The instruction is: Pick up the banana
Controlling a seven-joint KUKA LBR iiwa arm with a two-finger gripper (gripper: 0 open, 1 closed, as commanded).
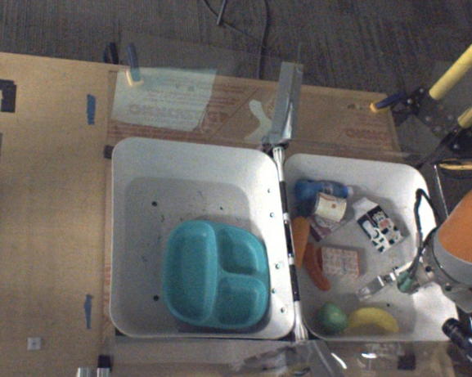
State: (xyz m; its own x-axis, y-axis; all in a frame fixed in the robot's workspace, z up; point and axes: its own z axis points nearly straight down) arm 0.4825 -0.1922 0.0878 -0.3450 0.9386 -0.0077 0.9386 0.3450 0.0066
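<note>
Banana (373, 320) lies at the near edge of the right bin (401, 175), just right of a green fruit (332, 317). The gripper (382, 283) hovers just above it; jaws' state: I cannot tell. I would descend straight, straddling the banana's width, clear of the fruit.
</note>
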